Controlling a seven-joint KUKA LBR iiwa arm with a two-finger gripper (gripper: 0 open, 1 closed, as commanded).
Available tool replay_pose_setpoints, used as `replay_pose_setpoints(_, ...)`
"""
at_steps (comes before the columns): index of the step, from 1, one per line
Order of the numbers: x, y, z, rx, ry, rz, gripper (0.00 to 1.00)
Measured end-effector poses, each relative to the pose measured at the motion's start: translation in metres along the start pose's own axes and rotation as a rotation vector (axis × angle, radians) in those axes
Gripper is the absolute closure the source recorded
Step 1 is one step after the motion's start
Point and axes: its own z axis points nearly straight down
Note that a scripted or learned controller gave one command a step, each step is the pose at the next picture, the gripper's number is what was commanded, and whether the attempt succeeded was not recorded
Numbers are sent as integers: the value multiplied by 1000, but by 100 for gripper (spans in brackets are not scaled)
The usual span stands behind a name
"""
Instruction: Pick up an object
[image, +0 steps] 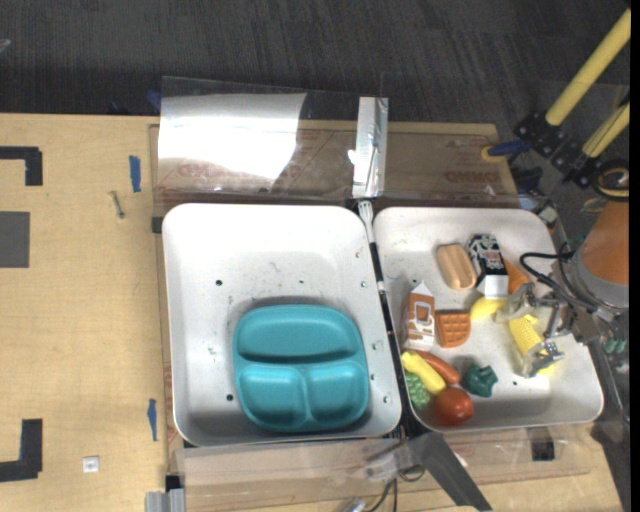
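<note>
We looked down at a slant on two shallow white bins set side by side on a wooden bench. The arm came in from the right edge, its orange band (612, 250) above the wrist, and the gripper (548, 345) hung over the right side of the right bin (400, 235), just above a yellow corn cob (524, 333). We could not tell whether the tool was open or closed; cables and metal parts crowded that spot.

The corn cob seemed to us the likeliest thing to be picked, lying near the bin's right wall. To do the step well, we judged the tool should come straight down across the cob's narrow width and stay off the wall, closing only once it was low enough to catch the cob's sides rather than skid over its top.

The right bin held a scatter of toy foods. A tan bread loaf (455, 266) lay near the top, with a small black-and-white carton (486, 252) just beside it. Below were an orange-and-white box (421, 316) touching an orange waffle (453, 327). A yellow banana (423, 371), a red tomato (453, 404) and a dark green piece (481, 380) clustered at the lower edge.

The left bin (200, 250) held a teal divided tray (300, 366), resting toward its near side.
</note>
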Motion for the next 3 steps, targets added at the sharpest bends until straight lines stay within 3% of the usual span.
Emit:
replay_pose_setpoints(1,-58,-14,1,-29,108,46,0)
replay_pose_setpoints(2,-57,9,1,-16,97,104,0)
replay_pose_setpoints(3,-42,29,-1,9,45,303,0)
